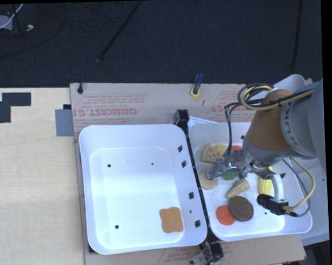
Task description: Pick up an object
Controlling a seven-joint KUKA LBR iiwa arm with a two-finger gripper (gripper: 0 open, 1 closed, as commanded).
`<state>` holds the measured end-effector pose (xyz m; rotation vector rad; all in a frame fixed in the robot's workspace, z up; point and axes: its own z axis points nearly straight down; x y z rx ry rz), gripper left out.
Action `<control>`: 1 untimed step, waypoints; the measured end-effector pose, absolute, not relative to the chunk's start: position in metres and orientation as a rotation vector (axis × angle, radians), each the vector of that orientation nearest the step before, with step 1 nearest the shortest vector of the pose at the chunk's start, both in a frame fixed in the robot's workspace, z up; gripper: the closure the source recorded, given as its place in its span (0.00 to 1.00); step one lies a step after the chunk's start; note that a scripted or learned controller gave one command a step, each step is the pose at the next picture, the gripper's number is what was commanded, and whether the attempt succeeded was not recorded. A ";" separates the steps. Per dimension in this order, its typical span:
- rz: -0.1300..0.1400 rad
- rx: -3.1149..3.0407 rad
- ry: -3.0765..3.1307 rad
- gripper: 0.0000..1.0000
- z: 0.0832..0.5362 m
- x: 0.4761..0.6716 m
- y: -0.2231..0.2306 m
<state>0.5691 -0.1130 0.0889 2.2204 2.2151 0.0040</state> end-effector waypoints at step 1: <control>0.000 2.223 2.223 0.00 0.088 0.606 -0.117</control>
